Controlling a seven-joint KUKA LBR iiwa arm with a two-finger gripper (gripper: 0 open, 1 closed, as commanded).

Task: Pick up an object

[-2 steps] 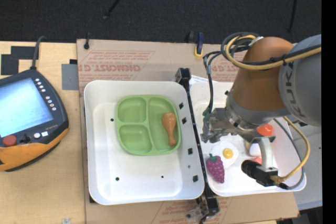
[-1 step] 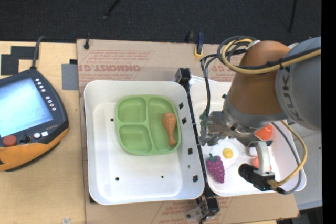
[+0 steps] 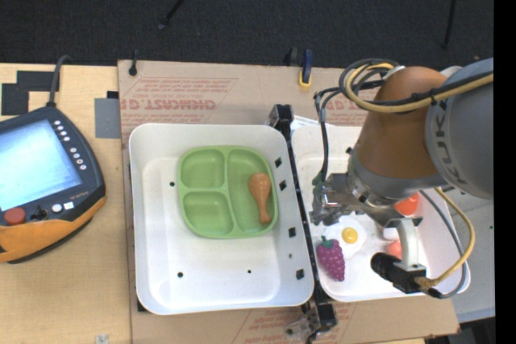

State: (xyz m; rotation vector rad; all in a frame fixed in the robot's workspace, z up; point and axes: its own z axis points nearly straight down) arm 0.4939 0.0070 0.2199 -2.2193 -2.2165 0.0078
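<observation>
My gripper (image 3: 325,207) hangs low over the left side of the right bin (image 3: 451,282), close to the wall between the bins. A bunch of purple toy grapes (image 3: 331,259) lies just in front of it. A toy fried egg (image 3: 349,236) lies beside the grapes, to the gripper's right. An orange-red thing (image 3: 409,205) peeks out from under the arm further right, and another small orange piece (image 3: 393,248) lies near the egg. I see nothing held in the gripper.
The left bin (image 3: 161,270) holds a green divided plate (image 3: 208,213) with a brown toy drumstick (image 3: 262,196) in its right compartment. A teach pendant (image 3: 44,173) rests on the bench at the far left. The bulky arm (image 3: 403,141) covers much of the right bin.
</observation>
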